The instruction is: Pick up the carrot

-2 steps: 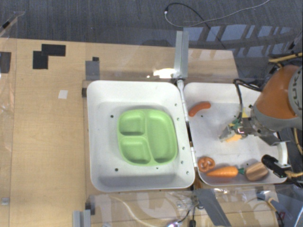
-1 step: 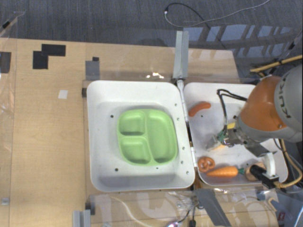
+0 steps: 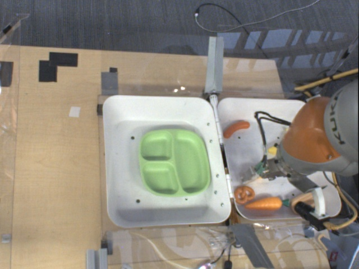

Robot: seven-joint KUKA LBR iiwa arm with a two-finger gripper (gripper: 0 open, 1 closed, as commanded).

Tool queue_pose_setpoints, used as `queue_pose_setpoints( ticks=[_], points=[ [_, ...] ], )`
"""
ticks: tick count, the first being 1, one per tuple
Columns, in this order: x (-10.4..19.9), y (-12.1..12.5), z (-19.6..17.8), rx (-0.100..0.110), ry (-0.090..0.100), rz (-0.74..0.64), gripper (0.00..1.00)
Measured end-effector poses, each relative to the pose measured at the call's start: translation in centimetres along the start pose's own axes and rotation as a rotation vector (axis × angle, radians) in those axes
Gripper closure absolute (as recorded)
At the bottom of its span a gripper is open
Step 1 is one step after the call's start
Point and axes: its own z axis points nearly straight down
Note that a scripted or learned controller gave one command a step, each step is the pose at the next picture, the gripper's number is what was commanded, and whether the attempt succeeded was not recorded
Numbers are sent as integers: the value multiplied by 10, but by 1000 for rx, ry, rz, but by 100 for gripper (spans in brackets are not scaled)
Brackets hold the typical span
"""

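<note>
The carrot is orange with a green stem end and lies flat along the front wall of the right bin. My gripper hangs over the middle of that bin, just behind the carrot and a little above it. The arm's orange band covers most of the gripper from this angle. Nothing can be seen held in it.
A brown pretzel lies right beside the carrot's left tip. A red sausage rests at the back left of the right bin. The left bin holds a green divided plate. A black cable loops over the right bin.
</note>
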Motion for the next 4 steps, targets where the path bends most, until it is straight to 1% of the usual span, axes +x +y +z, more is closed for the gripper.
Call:
queue_pose_setpoints(
  ticks=[1, 2, 3, 4],
  points=[
    [49, 7, -130, 19, 10, 10, 100],
    [79, 16, -91, 26, 10, 176, 100],
    [60, 105, -90, 26, 5, 459, 100],
    [48, 63, -91, 26, 5, 429, 100]
  ],
)
